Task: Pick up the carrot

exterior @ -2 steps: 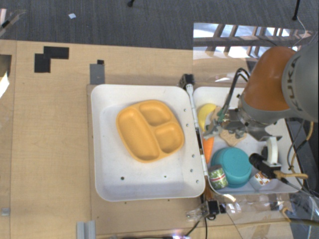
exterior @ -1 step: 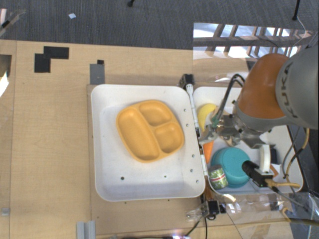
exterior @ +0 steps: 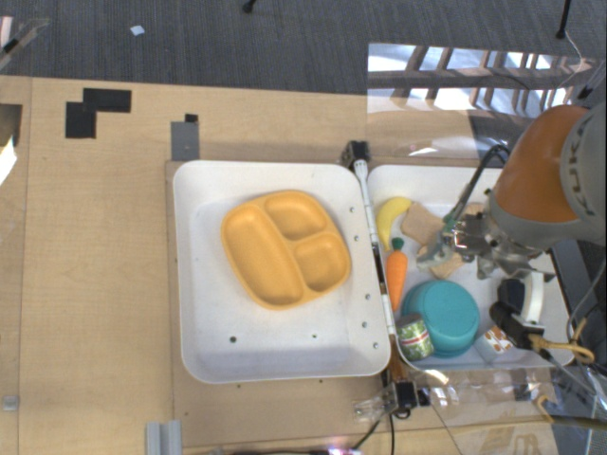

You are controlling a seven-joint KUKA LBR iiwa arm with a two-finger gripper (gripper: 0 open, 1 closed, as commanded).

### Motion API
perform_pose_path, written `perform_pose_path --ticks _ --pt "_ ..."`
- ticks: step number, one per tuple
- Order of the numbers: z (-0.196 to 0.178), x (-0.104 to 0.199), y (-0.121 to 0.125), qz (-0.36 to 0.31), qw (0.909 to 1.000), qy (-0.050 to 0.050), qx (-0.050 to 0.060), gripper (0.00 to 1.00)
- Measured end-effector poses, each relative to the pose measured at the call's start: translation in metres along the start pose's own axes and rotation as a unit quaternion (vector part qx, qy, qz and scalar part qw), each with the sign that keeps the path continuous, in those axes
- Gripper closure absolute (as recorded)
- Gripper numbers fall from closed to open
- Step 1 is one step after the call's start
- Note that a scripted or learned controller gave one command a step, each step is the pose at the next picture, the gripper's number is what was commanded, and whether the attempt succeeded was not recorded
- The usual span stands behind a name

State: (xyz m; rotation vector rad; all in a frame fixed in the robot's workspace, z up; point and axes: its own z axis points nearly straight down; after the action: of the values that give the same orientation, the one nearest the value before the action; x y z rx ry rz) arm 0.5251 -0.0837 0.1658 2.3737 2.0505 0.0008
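The carrot (exterior: 396, 281) lies in the right bin (exterior: 432, 190), hard against the bin's left wall. Its long axis runs nearly straight up and down the camera view. The green stem end points away toward the top of the view, just below the banana (exterior: 391, 218); the tapered orange tip points down toward the small can (exterior: 414, 337). Its surface looks smooth and matte, like moulded plastic, a slim cone that narrows toward the near end.

The banana is yellow, curved and glossy, and sits above the carrot. To the right of the banana lies a tan block (exterior: 419, 224) with flat faces, and another pale wedge-like piece (exterior: 446, 268) lies just below it. A teal bowl (exterior: 443, 317), round and smooth, sits just right of the carrot's lower half. The can with a green and red label lies near the bowl's lower left edge.

The left bin (exterior: 190, 282) is white with rounded corners and holds a yellow divided plate (exterior: 285, 247), an oval of hard plastic with three compartments, tilted diagonally.

The grey arm with its orange band (exterior: 536, 173) hangs over the right bin's right part. The tool (exterior: 458, 240) is near the tan pieces, well apart from the carrot; whether it is spread or pressed together I cannot tell. The counter (exterior: 85, 282) is pale wood.
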Motion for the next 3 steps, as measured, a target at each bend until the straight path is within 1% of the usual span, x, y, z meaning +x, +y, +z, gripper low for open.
perform_pose_path --ticks 1,2,3 --pt "-0.019 0.079 0.007 0.028 0.9996 0.004 0.000 0.00" --pt "0.078 -0.003 0.016 0.009 0.9999 0.002 -0.004 0.00" --pt "0.066 0.001 0.019 0.007 0.9999 0.003 -0.008 1.00"
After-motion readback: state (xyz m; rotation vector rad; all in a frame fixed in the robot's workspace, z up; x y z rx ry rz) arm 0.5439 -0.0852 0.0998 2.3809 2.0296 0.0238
